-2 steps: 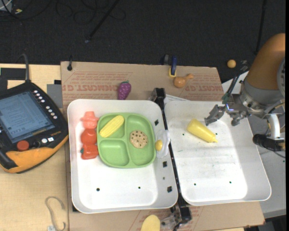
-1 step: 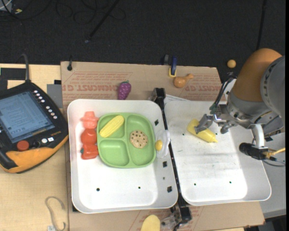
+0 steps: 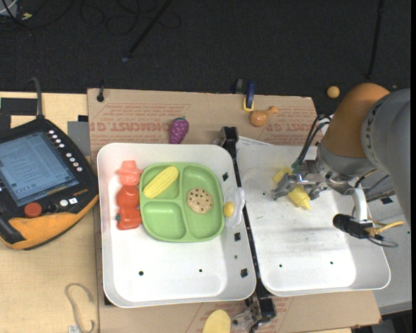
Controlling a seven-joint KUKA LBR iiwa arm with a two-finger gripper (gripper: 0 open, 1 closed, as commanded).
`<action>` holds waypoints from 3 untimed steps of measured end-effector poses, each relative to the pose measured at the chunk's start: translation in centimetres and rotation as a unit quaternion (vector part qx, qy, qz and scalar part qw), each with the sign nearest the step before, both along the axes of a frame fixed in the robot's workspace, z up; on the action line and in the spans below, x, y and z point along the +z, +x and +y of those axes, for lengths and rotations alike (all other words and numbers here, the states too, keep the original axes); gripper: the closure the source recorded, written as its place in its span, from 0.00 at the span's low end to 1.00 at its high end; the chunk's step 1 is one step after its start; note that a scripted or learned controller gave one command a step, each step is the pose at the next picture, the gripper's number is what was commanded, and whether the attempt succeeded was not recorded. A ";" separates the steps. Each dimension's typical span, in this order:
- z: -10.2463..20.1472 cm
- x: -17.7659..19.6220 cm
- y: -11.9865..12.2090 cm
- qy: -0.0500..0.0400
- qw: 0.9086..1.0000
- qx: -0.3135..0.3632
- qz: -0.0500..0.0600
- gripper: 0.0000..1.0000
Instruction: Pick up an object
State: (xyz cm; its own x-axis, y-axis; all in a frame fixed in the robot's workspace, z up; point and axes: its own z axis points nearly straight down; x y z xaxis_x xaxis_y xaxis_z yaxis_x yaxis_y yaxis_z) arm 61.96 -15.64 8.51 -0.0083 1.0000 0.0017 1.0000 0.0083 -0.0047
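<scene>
At far left, on the wooden bench: a control pendant with grey screen and orange underside; near it, toward the front edge, a small metal hook.

Left bin: a red-orange toy figure lies along its left side, touching a green divided plate. On the plate, a yellow corn cob in the far-left compartment and a round cookie in the far-right compartment. A small yellow piece sits just beside the plate's right rim.

Beyond the bins, on brown cardboard: a purple grape-like toy, and further right an orange pear-shaped toy.

At the near edge, between the bins: a yellow rounded object.

Right bin: a yellow object lies in its far part, directly at the gripper. Whether the pincer is wide, narrow or closed on that object cannot be told. The grey arm with orange band enters from the right.
</scene>
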 end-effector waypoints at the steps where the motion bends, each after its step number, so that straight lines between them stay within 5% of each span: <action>1: -0.1 1.3 0.1 0.000 1.000 0.000 -0.001 1.00; 3: 0.3 13.9 0.1 -0.001 1.000 -0.004 -0.005 1.00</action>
